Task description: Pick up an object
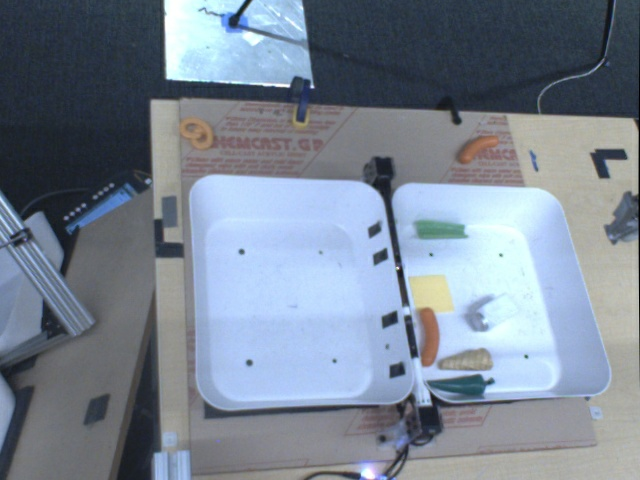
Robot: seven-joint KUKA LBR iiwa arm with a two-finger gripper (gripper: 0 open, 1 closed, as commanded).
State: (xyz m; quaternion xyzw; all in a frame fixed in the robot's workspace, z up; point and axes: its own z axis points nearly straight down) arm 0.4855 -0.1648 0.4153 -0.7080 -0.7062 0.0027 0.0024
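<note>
Right bin [560,218] holds all the candidates: a green piece [441,230] at the far side, a flat yellow square [431,293] mid-left, an orange sausage-like piece [429,335] just near of it, a clear-white lumpy item [492,312] in the middle, a tan carrot-shaped piece [466,360] and a dark green pepper-like piece [462,386] along the near wall. Left bin [290,193] is bare. All look like light, stiff plastic toys, likely a bit slick. The orange piece seems the easiest grab: pinch across its narrow middle. The yellow square lies too flat. A grey bit at the right edge may be the gripper [622,218]; cannot tell its opening.
</note>
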